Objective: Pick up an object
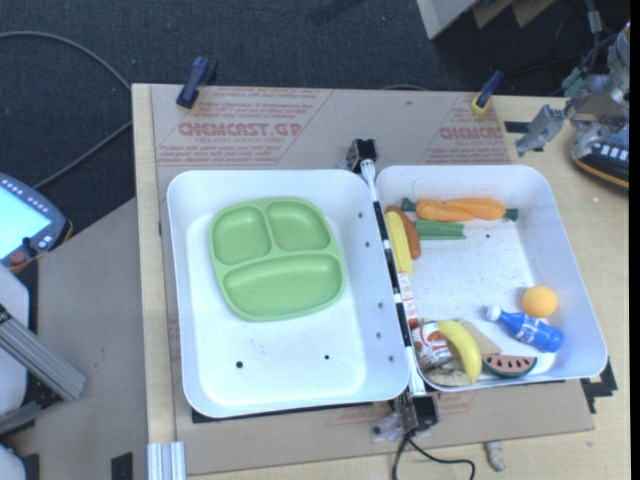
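My tool point(545, 128) sits at about two o'clock of the scene, up beyond the far right corner of the right bin point(560, 218), over the desk point(150, 268) edge; whether it is released or clenched I cannot tell, and nothing shows between its parts. I judge it is parked there to leave both bins in plain sight from above before any reach.

The right bin holds everything I could pick. Along its twelve o'clock wall lies a carrot point(462, 209), with a green stick point(438, 230) just below it. At ten o'clock a yellow corn cob point(399, 242) lies against the divider wall. At four o'clock an orange ball point(540, 301) rests just beside a blue bottle point(530, 330) lying on its side. At six o'clock a banana point(461, 347), a can point(431, 343) and a watermelon slice point(508, 364) crowd the near corner, touching one another.

The ball looks the easiest target, since it has open floor on its nine o'clock side, though it may roll.

The left bin point(190, 298) carries a green divided plate point(277, 258), lying flat toward its far half.
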You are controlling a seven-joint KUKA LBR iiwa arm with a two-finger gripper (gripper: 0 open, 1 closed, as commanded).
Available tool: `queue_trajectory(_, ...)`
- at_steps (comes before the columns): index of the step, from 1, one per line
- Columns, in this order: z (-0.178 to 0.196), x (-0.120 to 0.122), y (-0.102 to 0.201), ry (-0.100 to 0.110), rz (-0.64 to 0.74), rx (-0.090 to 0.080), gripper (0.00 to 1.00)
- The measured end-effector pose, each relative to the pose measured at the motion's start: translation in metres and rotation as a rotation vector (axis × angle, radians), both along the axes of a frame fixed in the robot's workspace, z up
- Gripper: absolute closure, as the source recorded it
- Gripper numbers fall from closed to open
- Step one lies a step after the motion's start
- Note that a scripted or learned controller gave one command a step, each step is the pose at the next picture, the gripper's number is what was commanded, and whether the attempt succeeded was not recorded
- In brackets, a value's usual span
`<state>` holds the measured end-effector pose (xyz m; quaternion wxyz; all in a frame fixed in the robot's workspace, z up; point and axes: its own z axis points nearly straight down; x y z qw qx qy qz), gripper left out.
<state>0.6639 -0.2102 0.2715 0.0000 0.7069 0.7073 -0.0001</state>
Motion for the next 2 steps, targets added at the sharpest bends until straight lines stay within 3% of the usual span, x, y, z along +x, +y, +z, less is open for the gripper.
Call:
queue_trajectory(1, -0.158, 0.002, -0.012, 0.004, 0.001, 0.003, 0.0)
queue_trajectory(2, -0.187, -0.058, -0.008, 0.004, 0.003, 0.011, 0.0)
